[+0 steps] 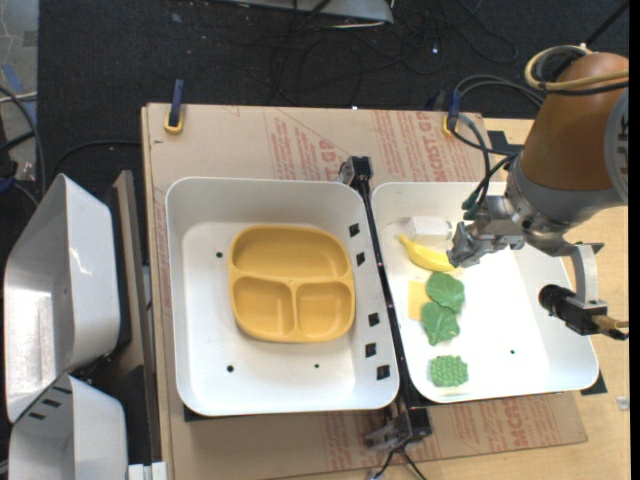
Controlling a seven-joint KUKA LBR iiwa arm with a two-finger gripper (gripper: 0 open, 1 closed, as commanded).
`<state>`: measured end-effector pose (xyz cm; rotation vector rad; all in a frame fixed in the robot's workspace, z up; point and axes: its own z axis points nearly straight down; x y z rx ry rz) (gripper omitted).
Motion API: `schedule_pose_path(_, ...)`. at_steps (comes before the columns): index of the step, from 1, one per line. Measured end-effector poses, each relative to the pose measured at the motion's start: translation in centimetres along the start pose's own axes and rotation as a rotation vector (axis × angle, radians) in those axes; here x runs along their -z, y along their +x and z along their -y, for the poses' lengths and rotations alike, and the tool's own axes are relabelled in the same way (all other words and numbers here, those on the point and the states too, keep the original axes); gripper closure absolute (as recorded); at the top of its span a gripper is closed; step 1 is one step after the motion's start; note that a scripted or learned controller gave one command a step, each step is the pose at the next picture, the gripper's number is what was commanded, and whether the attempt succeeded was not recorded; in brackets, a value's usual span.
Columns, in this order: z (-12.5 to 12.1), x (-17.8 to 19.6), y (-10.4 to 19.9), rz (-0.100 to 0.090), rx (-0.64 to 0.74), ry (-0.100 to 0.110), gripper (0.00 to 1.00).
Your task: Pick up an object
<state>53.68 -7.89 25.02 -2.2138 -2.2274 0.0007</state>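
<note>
Hovering low in the right bin (pixel 560 363), the claw (pixel 466 246) sits at the yellow banana's (pixel 424 255) end, probably lining up a grasp; whether it is wide or closed I cannot tell. Below it lie green leafy pieces (pixel 442 306). Red print on the cardboard (pixel 300 143) is mirrored, unreadable

Divided tray (pixel 293 282) in left bin (pixel 190 268), toys (pixel 443 306) in right bin (pixel 540 358)

Grey arm (pixel 570 158) reaching in from right, hand (pixel 466 251) lowered, pointing left
</note>
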Motion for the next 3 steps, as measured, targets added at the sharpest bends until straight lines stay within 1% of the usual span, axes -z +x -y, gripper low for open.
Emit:
schedule_pose_path(1, 0.1, 0.6, 5.1, -0.001, 0.003, -0.001, 1.00)
schedule_pose_path(2, 0.6, -0.3, 11.2, 0.000, 0.000, 0.000, 1.00)
schedule_pose_path(3, 1.6, -1.3, 16.5, 0.000, 0.002, 0.001, 1.00)
